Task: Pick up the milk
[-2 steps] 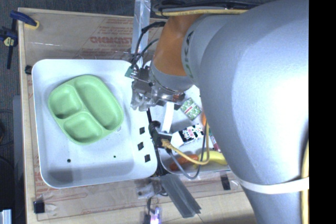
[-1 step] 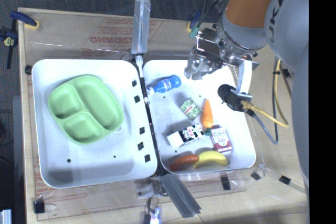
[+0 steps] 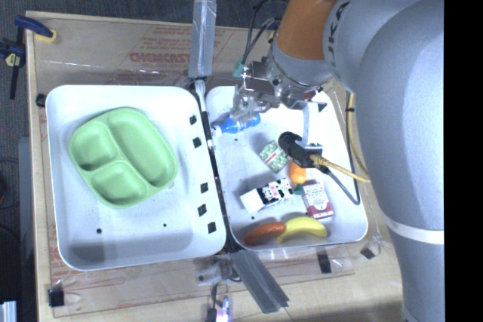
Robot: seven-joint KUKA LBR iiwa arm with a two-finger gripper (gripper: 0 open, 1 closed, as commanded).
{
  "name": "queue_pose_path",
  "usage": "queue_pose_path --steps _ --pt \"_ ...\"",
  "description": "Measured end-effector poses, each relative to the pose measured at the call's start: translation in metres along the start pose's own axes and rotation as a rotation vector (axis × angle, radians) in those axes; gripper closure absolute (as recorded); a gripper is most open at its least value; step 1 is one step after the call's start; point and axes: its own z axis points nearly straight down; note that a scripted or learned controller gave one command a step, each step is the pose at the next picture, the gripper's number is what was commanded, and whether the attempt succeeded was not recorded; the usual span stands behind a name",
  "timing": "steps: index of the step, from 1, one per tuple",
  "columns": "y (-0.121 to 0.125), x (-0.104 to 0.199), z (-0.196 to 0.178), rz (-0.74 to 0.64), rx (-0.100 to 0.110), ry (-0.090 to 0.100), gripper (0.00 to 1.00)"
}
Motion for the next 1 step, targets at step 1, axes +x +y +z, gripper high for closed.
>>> queue_pose_path --steps 1 --pt "-0.0341 -0.0444 -0.0455 -0.238 -0.004 0.000 1.00"
